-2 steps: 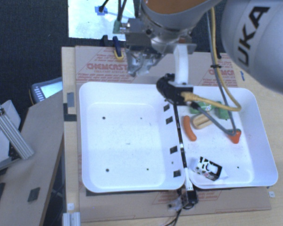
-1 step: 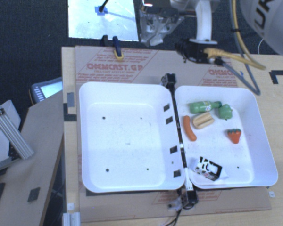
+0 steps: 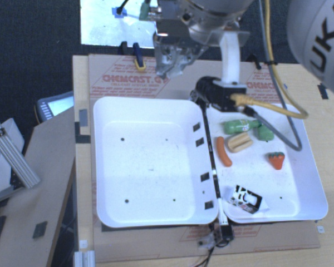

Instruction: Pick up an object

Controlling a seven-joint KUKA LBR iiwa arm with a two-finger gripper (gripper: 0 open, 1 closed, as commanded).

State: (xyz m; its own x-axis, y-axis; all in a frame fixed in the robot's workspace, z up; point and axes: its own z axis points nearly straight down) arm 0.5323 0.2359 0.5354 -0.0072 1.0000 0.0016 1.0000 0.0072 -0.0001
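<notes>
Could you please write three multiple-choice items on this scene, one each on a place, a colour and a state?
1. Which bin holds the toy food?
A. the left bin
B. the right bin
C. both bins

2. What colour is the strawberry-like toy's body?
A. blue
B. red-orange
C. white

3. Where is the tool?
A. raised over the bench's far edge
B. pressed onto the bin floor
C. resting on the black-and-white item

Answers:
1 B: the right bin holds it.
2 B: the strawberry-like toy is red-orange.
3 A: the tool hangs behind the left bin, away from the black-and-white item.

Left bin [image 3: 150, 160] open; toys [image 3: 239, 142] perhaps crowd right.
</notes>
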